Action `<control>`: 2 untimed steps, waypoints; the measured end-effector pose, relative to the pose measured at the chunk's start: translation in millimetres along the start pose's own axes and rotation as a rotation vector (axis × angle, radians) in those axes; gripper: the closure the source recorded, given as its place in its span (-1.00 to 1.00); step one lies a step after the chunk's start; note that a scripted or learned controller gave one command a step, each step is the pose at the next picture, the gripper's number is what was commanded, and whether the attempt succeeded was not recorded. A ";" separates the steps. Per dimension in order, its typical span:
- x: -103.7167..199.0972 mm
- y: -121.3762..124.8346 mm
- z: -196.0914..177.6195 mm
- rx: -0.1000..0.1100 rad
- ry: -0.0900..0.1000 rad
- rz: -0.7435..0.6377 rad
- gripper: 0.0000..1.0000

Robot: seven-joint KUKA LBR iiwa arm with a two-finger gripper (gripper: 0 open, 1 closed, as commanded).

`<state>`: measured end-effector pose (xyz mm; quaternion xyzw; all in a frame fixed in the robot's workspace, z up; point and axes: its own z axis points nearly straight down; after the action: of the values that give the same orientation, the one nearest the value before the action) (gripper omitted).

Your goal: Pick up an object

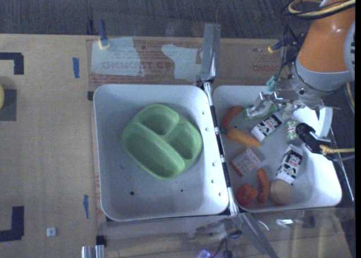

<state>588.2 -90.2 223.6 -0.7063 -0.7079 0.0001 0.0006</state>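
So far nothing looks lifted: the end effector [269, 102] hangs low at twelve o'clock in the right bin [333, 192], and I cannot tell its state. A milk carton [267, 127] lies just beneath, crowded by a carrot [244, 137] and a second carton [290, 165].

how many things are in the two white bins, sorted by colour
Green: 1, the green plastic divided tray in the left bin.
Black-and-white: 2, the milk cartons.
Orange or red: 4, carrot, sausage, sausage, tomato.
Tan: 2, cracker, egg.
Total: 9, not counting a small unclear item near the gripper.
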 end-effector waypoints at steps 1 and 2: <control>-40.7 37.0 105.1 -0.026 -0.008 -0.009 -1.00; -24.1 68.9 71.7 -0.004 -0.001 0.006 -1.00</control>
<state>657.1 -114.1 151.8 -0.7083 -0.7059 -0.0008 -0.0013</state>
